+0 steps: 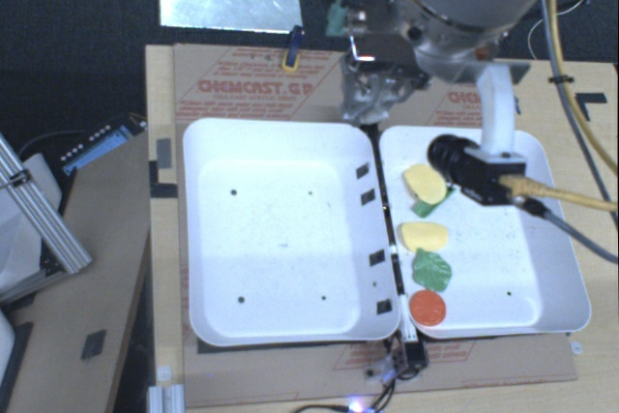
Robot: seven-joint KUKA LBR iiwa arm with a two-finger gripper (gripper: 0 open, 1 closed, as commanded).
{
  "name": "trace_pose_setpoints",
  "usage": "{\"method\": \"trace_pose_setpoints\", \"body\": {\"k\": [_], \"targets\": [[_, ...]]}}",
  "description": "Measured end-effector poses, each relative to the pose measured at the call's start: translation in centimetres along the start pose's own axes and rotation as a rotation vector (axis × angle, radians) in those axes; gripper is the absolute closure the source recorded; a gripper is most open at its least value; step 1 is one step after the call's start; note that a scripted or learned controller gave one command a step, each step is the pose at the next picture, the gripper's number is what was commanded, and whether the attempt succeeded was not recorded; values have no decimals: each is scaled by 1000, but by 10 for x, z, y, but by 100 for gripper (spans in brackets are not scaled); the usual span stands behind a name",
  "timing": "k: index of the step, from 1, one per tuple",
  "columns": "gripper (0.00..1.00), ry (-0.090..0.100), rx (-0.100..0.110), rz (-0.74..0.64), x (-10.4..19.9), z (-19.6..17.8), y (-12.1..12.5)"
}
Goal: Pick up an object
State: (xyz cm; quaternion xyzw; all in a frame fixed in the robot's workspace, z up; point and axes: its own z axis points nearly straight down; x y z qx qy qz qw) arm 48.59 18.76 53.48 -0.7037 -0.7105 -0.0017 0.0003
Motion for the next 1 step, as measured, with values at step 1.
{"method": "trace_pose_setpoints", "body": {"k": [1], "targets": [[100, 0, 0, 3, 23, 0, 0]]}}
